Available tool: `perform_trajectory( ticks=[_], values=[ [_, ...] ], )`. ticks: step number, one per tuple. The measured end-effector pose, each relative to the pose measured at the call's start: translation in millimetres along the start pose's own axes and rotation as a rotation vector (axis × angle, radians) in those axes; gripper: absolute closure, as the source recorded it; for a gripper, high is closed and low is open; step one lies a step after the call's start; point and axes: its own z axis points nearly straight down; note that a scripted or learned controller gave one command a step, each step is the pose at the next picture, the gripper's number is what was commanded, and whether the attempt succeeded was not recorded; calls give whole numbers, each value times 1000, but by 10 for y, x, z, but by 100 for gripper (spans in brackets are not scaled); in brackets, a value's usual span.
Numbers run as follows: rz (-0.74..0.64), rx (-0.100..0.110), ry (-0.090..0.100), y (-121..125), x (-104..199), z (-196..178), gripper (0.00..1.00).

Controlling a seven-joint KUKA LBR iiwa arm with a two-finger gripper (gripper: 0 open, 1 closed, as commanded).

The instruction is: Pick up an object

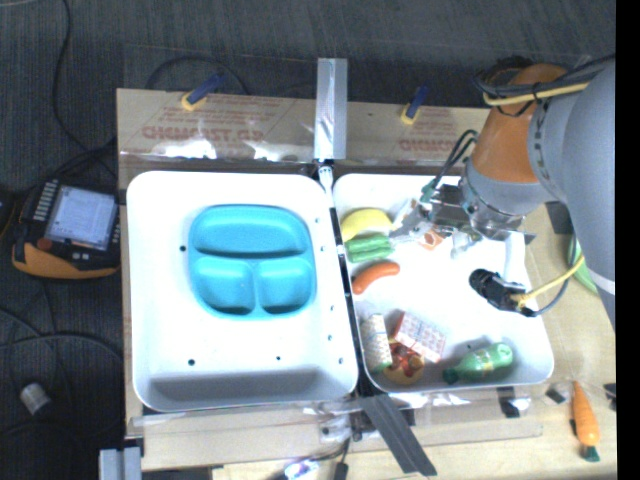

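Looking down, we are seeing the gripper (432, 224) hanging over the right bin (535, 363) near its 12 o'clock rim; we cannot tell its jaw state. Toy foods are lying there: a yellow lemon (362, 220), green pepper (366, 246) and orange sausage (374, 275) at 9 o'clock of the gripper, a green bottle (480, 361) at 5 o'clock. A blue tray (251, 259) is sitting in the left bin (160, 368).

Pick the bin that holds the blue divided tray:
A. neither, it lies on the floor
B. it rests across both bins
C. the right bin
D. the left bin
D: the blue divided tray lies flat inside the left bin, while the right bin holds the small toy items.
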Motion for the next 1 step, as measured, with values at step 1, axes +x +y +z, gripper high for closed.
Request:
perform_trajectory(
  ticks=[1],
  values=[
    [25,-1,1,249,-571,-282,0]
  ],
)
